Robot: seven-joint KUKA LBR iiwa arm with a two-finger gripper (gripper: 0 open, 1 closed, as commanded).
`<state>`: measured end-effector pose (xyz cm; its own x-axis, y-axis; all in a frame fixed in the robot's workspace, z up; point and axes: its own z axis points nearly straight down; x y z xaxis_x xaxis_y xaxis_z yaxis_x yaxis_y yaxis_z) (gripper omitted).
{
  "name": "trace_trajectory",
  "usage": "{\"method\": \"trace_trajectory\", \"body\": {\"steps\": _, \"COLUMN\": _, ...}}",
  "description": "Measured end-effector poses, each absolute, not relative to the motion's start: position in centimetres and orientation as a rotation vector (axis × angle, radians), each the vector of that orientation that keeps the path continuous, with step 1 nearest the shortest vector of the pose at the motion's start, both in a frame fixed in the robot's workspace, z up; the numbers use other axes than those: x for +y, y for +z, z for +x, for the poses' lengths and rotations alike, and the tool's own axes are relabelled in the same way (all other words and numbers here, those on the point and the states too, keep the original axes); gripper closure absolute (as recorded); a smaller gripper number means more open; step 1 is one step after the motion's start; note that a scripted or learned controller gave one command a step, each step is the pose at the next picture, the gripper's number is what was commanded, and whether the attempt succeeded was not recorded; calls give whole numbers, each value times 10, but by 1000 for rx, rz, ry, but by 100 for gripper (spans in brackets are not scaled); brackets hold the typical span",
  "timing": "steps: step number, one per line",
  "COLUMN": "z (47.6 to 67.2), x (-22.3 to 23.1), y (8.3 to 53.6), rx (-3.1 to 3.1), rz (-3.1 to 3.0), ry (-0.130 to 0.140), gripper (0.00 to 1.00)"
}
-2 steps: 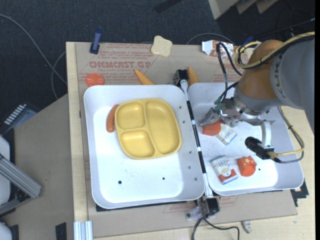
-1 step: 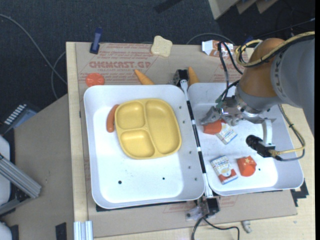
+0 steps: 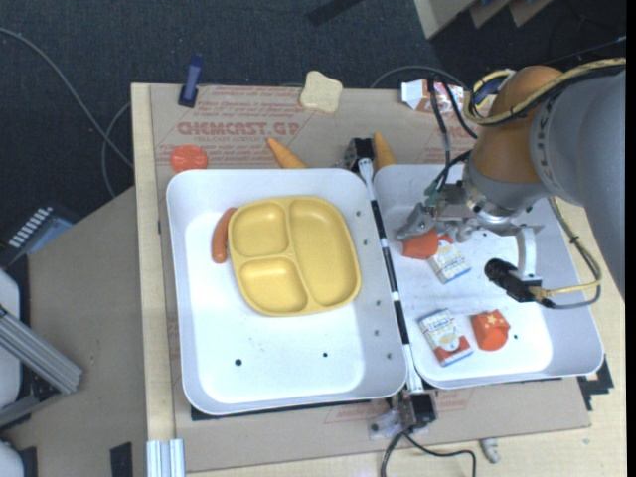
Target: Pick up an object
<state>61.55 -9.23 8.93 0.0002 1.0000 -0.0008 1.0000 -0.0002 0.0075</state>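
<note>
Claw [image 3: 429, 229] low, touching red block [image 3: 421, 245]

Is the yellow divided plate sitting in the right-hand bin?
No, the yellow divided plate lies in the left bin, beside a hot dog.

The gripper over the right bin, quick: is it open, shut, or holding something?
Gripper: low over a red object in the right bin; open, shut or holding cannot be told.
</note>
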Motion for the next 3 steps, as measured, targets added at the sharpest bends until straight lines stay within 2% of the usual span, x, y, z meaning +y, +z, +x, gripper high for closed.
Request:
{"method": "trace_trajectory", "body": {"steps": 1, "z": 619, "x": -94, "y": 103, "rx": 2208, "rz": 2208, "ry": 17, "gripper": 100}}
{"method": "trace_trajectory", "body": {"steps": 2, "z": 569, "x": -137, "y": 189, "rx": 2218, "rz": 2220, "ry": 1, "gripper": 100}}
{"method": "trace_trajectory", "body": {"steps": 3, "z": 570, "x": -136, "y": 198, "rx": 2217, "rz": 2220, "ry": 2, "gripper": 100}}
